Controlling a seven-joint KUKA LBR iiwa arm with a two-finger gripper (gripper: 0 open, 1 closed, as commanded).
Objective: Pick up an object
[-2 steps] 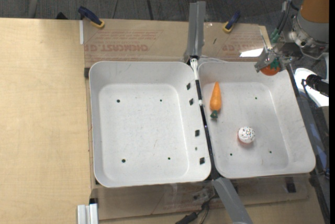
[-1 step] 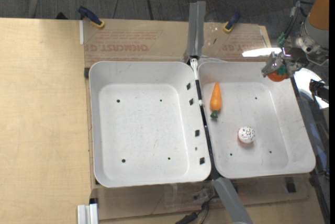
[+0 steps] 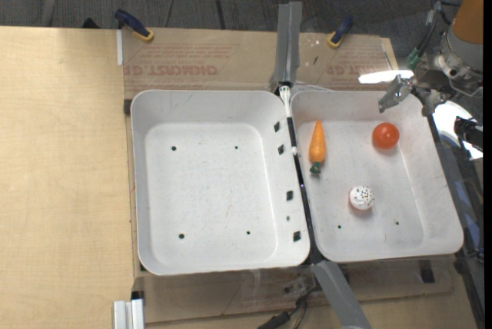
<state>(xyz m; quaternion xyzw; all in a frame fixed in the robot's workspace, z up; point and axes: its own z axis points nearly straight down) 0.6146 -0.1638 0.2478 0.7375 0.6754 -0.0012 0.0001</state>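
Note:
Three objects lie in the right bin [image 3: 442, 189]. An orange carrot [image 3: 317, 143] with a green stem end rests near the bin's left wall. A red tomato-like ball [image 3: 385, 136] sits toward the far right. A white speckled ball [image 3: 361, 197] lies nearer the front. My gripper [image 3: 394, 94] hangs over the far right part of this bin, just above and behind the red ball and not touching it. It is open, with nothing between its fingers.
The left bin [image 3: 146, 166] stands beside the right one, with a grey divider bar [image 3: 288, 51] and black clips between them. Cardboard [image 3: 200, 62] lies behind the bins, held by clamps. The arm's wrist [image 3: 461, 66] and cables crowd the right edge.

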